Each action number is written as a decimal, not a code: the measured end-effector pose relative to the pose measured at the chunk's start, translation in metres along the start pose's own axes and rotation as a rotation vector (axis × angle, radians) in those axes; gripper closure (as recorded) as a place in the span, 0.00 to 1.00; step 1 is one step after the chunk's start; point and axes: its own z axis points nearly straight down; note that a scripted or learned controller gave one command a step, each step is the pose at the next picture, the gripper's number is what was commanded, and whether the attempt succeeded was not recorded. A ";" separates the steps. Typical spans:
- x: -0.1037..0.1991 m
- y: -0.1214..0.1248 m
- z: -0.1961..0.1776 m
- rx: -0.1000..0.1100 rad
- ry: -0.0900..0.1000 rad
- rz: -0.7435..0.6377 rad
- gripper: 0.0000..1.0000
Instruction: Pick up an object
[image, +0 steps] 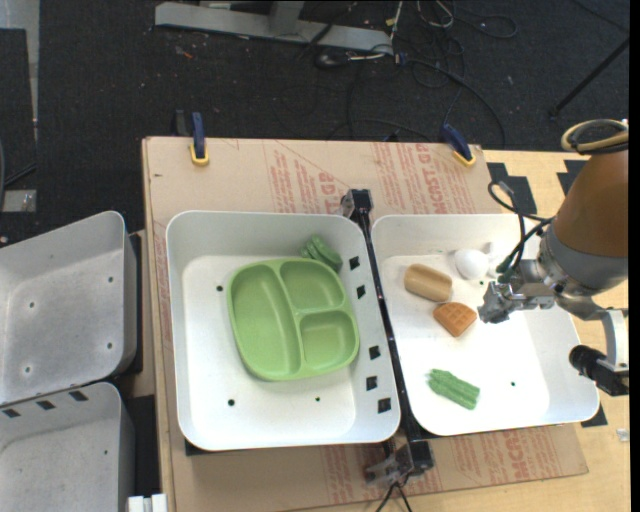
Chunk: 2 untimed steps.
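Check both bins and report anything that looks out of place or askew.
One thing stands out: a small green piece lies wedged against the back rim of the left bin, partly tucked behind the green divided plate, which sits turned at an angle. In the right bin, the items lie loosely scattered, undamaged.

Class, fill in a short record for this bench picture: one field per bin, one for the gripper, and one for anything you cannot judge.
left bin: green divided plate; small green item at the plate's far edge
right bin: tan bread roll, waffle-like piece, white round object, green pod-shaped item
gripper: over the right bin, just right of the waffle-like piece
holding anything: nothing seen between its fingers
uncertain: whether the gripper touches the waffle-like piece
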 end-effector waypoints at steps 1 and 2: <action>0.004 0.009 -0.059 -0.002 0.000 -0.002 1.00; 0.053 0.012 -0.047 0.005 0.003 -0.006 1.00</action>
